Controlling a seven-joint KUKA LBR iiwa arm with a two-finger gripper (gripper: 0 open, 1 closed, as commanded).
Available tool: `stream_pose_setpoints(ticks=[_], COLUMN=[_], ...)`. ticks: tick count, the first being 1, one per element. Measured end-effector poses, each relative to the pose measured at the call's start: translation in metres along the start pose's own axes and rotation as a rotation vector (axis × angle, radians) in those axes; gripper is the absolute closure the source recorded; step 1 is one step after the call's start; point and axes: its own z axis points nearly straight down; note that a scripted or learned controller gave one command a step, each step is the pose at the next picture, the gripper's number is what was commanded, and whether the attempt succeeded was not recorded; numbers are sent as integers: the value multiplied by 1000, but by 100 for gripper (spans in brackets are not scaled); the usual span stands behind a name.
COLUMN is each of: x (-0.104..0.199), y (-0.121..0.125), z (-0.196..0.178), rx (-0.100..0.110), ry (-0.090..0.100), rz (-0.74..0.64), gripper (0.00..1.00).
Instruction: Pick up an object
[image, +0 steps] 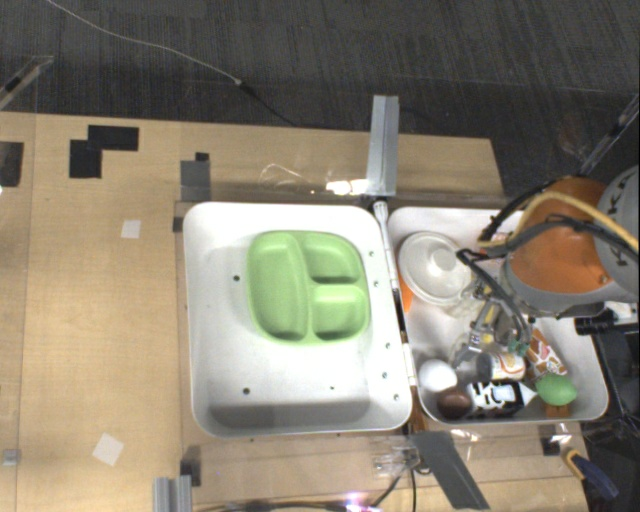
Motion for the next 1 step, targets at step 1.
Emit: stream_pose_setpoints(ticks=[1], x=[-51], y=[-26], z=[2], rx=[1], ry=[2], rz=[60], gripper=[0])
